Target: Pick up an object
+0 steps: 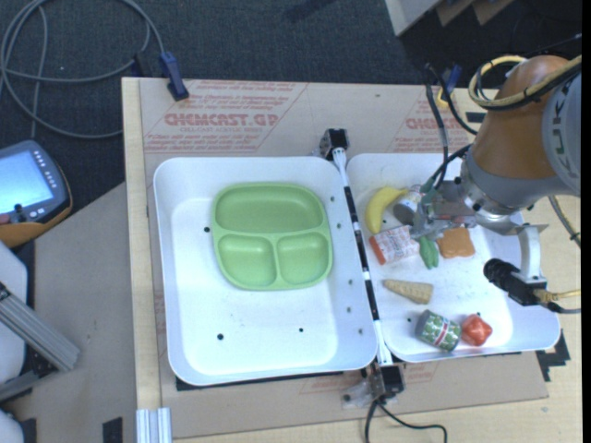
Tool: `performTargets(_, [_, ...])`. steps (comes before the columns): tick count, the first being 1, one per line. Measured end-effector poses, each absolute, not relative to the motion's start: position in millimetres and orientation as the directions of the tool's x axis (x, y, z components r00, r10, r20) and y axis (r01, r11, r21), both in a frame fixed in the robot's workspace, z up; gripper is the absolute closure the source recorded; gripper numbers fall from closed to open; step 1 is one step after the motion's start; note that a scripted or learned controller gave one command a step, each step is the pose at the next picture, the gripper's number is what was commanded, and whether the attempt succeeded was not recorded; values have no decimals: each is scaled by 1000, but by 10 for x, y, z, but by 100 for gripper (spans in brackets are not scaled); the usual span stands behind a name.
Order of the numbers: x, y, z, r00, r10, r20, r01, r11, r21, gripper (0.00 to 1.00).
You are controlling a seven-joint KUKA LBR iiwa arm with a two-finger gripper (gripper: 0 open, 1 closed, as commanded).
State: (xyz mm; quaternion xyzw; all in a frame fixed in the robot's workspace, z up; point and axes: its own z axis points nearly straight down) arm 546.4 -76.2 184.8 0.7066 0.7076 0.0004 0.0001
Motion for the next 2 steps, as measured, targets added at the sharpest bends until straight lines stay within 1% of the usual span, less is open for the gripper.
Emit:
performTargets(1, [5425,-606,2339,-1,1000,-1,1000,1,1,100])
performTargets(2, [5480,-574,1842,0,1000,1,1000,0,-2,100])
